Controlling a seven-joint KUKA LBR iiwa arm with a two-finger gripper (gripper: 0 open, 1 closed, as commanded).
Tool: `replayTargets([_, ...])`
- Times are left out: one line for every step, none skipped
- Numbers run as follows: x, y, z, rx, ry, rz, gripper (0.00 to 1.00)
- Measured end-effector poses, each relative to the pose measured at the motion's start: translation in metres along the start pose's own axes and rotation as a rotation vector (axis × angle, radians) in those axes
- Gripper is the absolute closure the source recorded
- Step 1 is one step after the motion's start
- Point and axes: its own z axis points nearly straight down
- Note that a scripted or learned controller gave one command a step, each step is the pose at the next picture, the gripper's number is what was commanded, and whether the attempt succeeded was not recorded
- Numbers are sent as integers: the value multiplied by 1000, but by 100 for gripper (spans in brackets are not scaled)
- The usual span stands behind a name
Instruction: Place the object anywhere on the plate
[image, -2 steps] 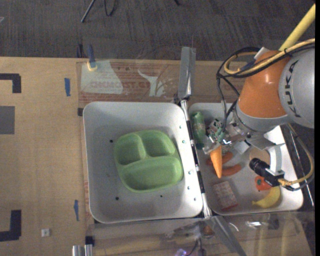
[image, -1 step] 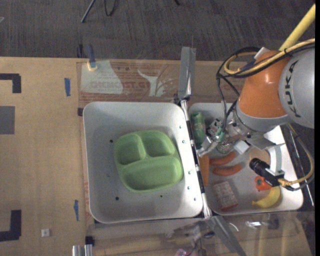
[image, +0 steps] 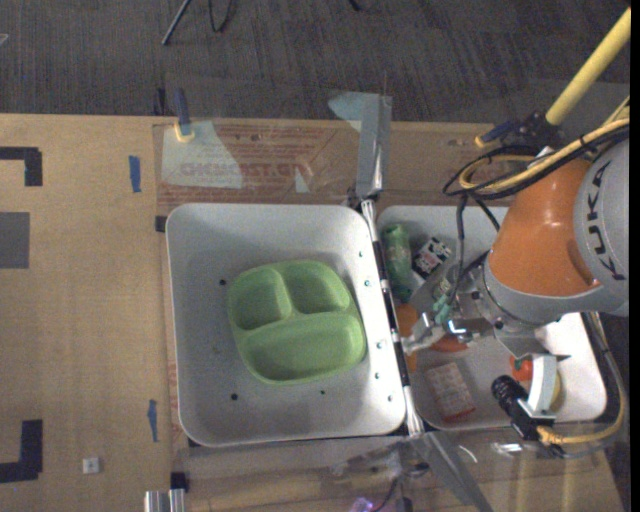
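Orange object (image: 408, 320) lies in the right bin (image: 590, 400), just beside the divider from the green plate (image: 296, 322). It looks small, light and smooth, best pinched across its middle. Whether the tool (image: 432, 322) grips it, I cannot tell.

We log arm (image: 590, 225): grey casing, black "KUKA" lettering on its side | band (image: 535, 240): orange, wide, rounded, above the wrist | cables (image: 520, 165): yellow and black, looped along the upper body | gripper (image: 432, 325): metallic, grey, small blue-lit spot near the fingers
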Motion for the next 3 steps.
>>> replayTargets([124, 9, -28, -2, -1, 223, 0])
replayTargets([97, 7, -70, -3, -2, 175, 0])
replayTargets([70, 5, -141, -3, -2, 523, 0])
